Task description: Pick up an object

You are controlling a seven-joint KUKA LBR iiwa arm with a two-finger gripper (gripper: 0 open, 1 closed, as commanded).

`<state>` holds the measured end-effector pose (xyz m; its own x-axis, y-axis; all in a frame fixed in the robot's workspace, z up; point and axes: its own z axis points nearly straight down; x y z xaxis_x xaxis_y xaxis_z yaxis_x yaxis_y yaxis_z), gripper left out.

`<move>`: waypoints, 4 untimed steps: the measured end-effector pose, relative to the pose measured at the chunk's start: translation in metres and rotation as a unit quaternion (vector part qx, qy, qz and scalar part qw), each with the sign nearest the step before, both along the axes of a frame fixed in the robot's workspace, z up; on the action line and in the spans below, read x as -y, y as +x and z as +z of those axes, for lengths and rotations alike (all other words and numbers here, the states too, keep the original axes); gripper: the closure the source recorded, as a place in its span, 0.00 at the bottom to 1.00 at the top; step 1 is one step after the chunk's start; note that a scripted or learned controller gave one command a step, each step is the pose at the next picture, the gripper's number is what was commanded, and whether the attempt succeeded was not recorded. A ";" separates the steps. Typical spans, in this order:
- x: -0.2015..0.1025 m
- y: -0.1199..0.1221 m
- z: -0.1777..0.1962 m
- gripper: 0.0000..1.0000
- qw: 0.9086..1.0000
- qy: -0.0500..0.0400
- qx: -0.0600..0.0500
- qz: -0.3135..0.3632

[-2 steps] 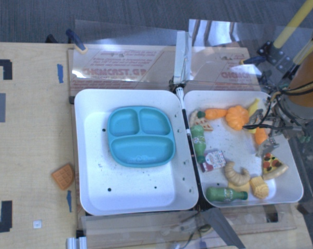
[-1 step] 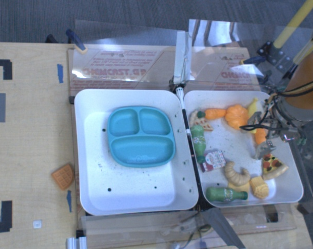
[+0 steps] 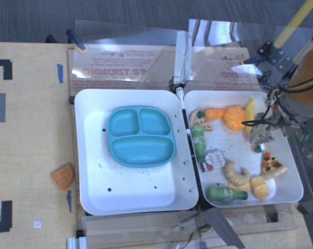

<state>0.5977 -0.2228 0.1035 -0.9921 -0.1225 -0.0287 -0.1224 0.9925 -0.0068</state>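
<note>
Gripper (image 3: 261, 135) hangs low over the right-hand part of the right bin (image 3: 293, 188), its metal fingertips near the bin floor, but whether they are spread or closed cannot be told from this slanted view, and nothing can be seen caught between them. Just below it lies a small dark green piece (image 3: 258, 149), and below that a toy pizza slice (image 3: 272, 164) with red spots. To the gripper's left sit an orange toy pumpkin (image 3: 234, 117) and, touching its left side, an orange carrot (image 3: 215, 113); a yellow banana (image 3: 249, 110) stands just beside the pumpkin's right. Along the bin's left wall lies a green bottle (image 3: 198, 142), with a red and white packet (image 3: 214, 160) near it. Lower down are a tan croissant (image 3: 236, 175), a yellow waffle-like piece (image 3: 259, 187) and a second green bottle (image 3: 226, 194) lying on its side near the front rim. The left bin (image 3: 94, 191) holds a blue divided plate (image 3: 141, 136). An orange cracker-like square (image 3: 63, 176) lies on the bench, left of the bins.
</note>
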 end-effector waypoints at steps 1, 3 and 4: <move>0.000 -0.001 -0.001 0.00 1.000 0.000 -0.001 0.000; 0.000 0.002 0.011 0.00 1.000 -0.001 0.004 -0.001; 0.000 0.019 -0.015 0.00 1.000 0.001 -0.008 -0.023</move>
